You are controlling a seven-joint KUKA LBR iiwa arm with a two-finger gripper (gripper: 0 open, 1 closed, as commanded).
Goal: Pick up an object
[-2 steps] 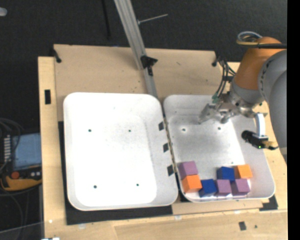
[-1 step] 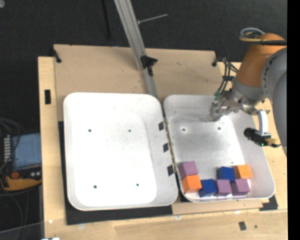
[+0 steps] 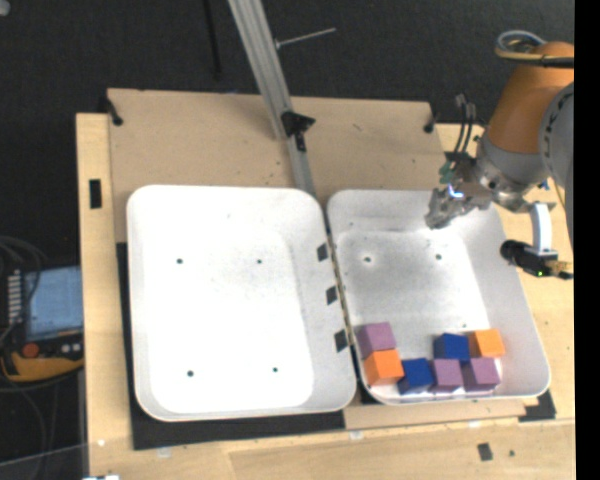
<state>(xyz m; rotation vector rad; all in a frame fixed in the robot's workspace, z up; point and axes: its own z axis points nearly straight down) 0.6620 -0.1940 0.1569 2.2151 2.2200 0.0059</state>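
While poised over the far end of the right bin [image 3: 500, 268], hand [image 3: 442, 211]: grip state impossible to tell, nothing seen between fingers. Blocks [image 3: 432, 360] clustered along the near wall, well apart from hand. Best approached from above, targeting an edge block such as the orange [image 3: 384, 366].

One camera looks down slantwise on both bins [image 3: 230, 298].
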